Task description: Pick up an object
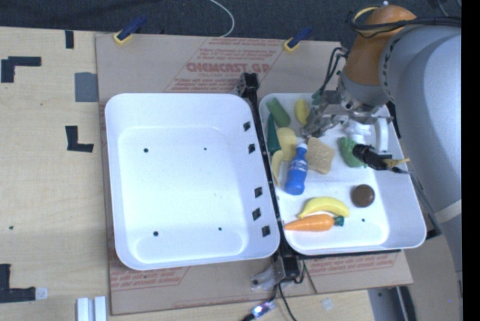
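We see the gripper (319,124) low in the right bin (390,237), among crowded items, above a tan block (321,156) and beside a blue bottle (297,169), likely seeking 1. Its grasp state, we cannot tell.

The arm (431,98) is a thick, rounded, pale grey tube with a smooth, slightly glossy shell. Above the wrist runs an orange band (373,49), domed at the top, bright against the grey. Thin black cables loop off the orange section and trail down beside it. Below the band the wrist narrows into a cluster of dark and silvery metal parts, and the gripper (319,124) itself is a small, grey, bare-metal piece of hardware
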Available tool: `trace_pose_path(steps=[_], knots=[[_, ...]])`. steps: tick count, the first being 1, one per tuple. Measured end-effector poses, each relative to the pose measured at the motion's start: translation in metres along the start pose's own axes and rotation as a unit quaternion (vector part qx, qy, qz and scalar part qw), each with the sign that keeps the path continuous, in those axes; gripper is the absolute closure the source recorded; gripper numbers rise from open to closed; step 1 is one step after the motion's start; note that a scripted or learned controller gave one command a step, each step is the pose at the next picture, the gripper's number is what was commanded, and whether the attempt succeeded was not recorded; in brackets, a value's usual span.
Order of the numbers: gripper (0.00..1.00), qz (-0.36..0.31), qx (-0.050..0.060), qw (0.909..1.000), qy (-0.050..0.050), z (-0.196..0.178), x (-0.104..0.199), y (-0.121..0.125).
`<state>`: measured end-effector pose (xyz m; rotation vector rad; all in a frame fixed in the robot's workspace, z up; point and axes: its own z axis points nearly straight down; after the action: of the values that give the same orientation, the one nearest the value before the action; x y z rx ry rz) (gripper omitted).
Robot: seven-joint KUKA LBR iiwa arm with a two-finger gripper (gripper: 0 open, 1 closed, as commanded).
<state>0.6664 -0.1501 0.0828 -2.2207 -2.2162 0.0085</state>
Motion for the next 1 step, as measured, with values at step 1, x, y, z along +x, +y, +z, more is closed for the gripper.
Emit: trace_pose_path(steps=[1], knots=[[1.00,-0.003,-0.013,0.9999,-0.001,-0.2374,0.0188,0.0028]])
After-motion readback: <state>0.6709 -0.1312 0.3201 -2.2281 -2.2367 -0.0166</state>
